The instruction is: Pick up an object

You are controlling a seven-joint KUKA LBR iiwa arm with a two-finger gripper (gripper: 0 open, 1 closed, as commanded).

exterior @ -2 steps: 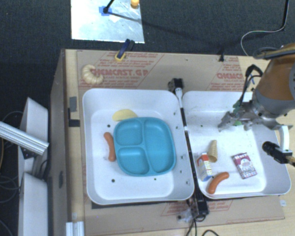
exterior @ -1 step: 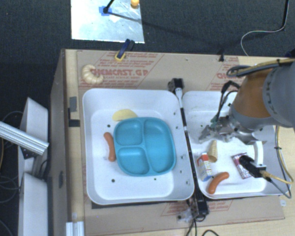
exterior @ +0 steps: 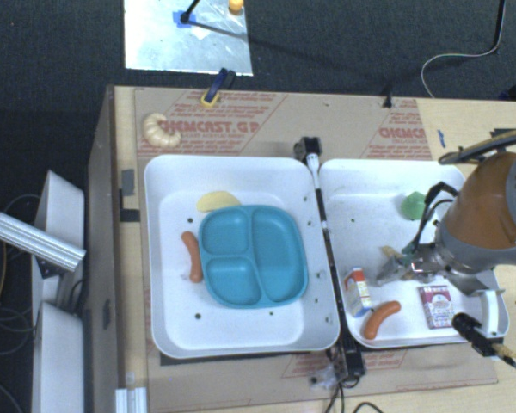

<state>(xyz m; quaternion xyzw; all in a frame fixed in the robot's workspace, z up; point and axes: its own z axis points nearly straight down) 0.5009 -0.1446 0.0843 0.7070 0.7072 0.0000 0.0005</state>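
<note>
My gripper [exterior: 396, 265] hangs low over the middle of the right bin [exterior: 361, 188], on the grey arm with its orange band [exterior: 490, 209] coming in from the right. Just left of it and a little lower, a small white and red bottle [exterior: 357, 290] lies on the bin floor. An orange sausage [exterior: 382, 318] lies in front of the gripper, near the bin's front wall. A red and white box [exterior: 436, 306] sits to the right of the sausage, under the arm. A green object [exterior: 414, 204] rests toward the back right, partly hidden by cables.
The left bin [exterior: 168, 256] holds a blue divided plate [exterior: 253, 255], another orange sausage [exterior: 192, 255] to the plate's left and a yellow piece [exterior: 218, 200] behind it. A black divider bar [exterior: 322, 231] runs between the bins.
</note>
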